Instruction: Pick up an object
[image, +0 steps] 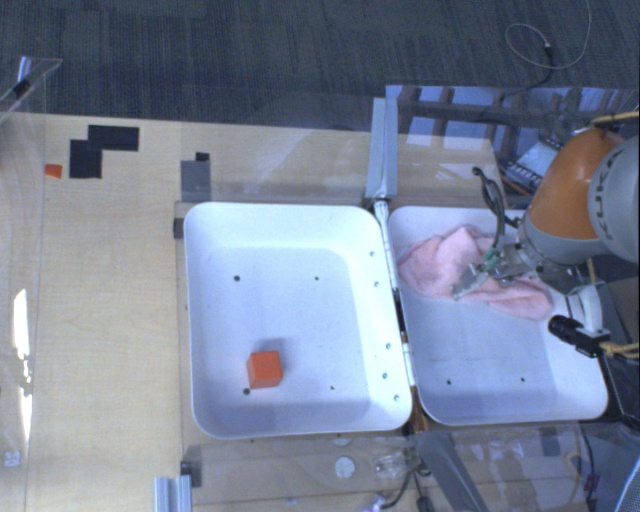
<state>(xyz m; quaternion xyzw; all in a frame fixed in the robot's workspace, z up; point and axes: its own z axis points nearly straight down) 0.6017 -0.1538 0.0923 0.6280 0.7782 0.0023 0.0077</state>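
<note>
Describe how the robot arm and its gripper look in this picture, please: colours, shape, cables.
The arm is thick and rounded, with a grey shell and a broad orange band above the wrist. The wrist narrows to a darker grey metal part. The gripper is small, of bare metal with a little green on it, and has two thin fingers. A dark cable curves beside the wrist.

The arm (590, 195) is cut off by the right edge; the tool (478, 278) hides part of the pink cloth (445, 265); the worktop (90, 330) runs past the left edge.
</note>
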